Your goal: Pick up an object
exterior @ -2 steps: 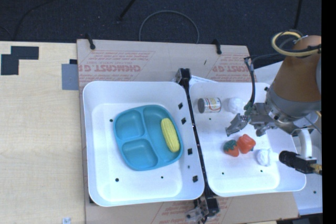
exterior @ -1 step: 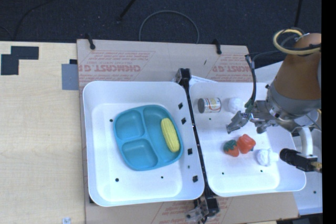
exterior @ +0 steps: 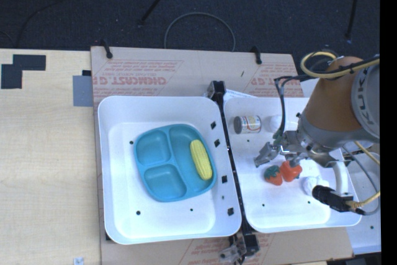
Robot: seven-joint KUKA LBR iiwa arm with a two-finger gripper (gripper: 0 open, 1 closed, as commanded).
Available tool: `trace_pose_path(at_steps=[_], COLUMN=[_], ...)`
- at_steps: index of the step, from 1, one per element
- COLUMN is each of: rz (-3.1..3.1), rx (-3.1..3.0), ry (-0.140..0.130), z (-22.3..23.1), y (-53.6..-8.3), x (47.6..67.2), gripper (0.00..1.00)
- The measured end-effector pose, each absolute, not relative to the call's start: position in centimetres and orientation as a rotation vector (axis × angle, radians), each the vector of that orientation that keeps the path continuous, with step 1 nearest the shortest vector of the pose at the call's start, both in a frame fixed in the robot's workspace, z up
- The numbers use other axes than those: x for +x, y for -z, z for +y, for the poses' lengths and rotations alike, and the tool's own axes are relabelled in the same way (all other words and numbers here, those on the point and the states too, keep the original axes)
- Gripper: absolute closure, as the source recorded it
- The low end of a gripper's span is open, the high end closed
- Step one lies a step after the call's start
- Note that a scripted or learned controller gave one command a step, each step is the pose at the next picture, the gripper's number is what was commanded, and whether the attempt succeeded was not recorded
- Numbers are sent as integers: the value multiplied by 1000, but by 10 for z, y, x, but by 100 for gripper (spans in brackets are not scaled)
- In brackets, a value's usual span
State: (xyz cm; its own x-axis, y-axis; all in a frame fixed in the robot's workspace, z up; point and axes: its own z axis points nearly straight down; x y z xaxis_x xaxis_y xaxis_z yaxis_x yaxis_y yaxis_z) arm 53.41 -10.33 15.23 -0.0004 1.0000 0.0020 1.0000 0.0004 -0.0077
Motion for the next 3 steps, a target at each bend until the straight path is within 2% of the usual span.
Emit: trace_pose_path(at_steps=[1,2,3], rz=[-2217,-2218,-2211], rx=[-2216,-2221,-2228], ry=[-6,-3,-2], z=[-100,-99,-101], y=[-109,-87,-98], x=[533,533,534], gripper=[0,0,100])
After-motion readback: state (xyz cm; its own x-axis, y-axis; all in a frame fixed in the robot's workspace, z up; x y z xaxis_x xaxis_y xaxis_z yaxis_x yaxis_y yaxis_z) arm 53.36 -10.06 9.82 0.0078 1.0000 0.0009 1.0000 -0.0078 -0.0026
